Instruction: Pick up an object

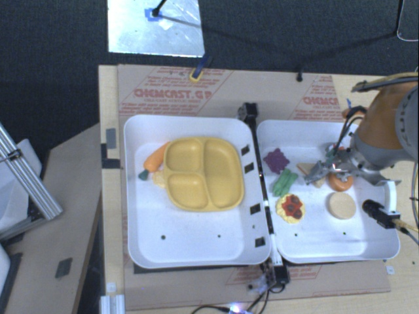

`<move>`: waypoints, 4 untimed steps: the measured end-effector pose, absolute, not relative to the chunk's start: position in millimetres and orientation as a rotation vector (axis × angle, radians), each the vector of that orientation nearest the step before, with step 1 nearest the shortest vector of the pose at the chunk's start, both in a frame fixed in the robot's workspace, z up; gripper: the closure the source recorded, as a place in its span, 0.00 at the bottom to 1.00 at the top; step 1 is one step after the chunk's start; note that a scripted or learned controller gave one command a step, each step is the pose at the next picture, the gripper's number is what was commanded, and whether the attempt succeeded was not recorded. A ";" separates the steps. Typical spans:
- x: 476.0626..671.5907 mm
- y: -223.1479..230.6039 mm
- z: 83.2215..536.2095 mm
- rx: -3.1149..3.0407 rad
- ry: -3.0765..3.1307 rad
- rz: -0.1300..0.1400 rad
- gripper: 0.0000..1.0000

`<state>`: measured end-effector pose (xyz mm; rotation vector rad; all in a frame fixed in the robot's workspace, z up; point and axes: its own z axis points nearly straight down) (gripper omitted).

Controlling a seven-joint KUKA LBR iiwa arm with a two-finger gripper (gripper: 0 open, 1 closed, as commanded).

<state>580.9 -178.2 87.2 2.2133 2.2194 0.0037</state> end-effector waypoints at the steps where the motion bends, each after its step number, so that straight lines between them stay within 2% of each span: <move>1: 583.1 -180.5 100.8 2.205 2.211 0.007 1.00; 3: 572.0 -176.2 221.4 2.212 2.223 0.005 1.00; 4: 572.8 -176.1 224.6 2.214 2.226 0.002 1.00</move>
